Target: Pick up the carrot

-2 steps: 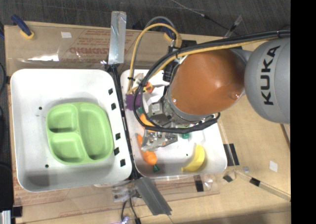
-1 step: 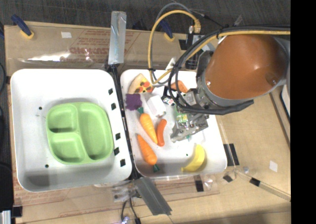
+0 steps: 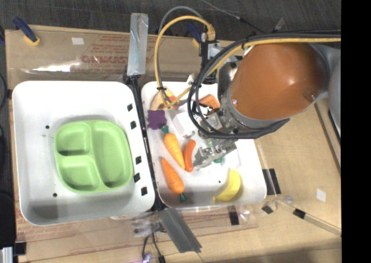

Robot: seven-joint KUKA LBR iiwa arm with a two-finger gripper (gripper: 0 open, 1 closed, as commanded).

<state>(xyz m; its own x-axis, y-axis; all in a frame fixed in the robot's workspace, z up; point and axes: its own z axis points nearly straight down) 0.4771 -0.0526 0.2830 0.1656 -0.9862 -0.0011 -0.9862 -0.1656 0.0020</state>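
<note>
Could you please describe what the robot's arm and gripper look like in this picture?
The arm is bulky and rounded: a glossy orange band sits above a grey wrist ring, with more grey casing toward the right. Black cables loop around the wrist, and a yellow hose arcs over the bin's top edge. The gripper beneath is small, silvery bare metal.
</note>
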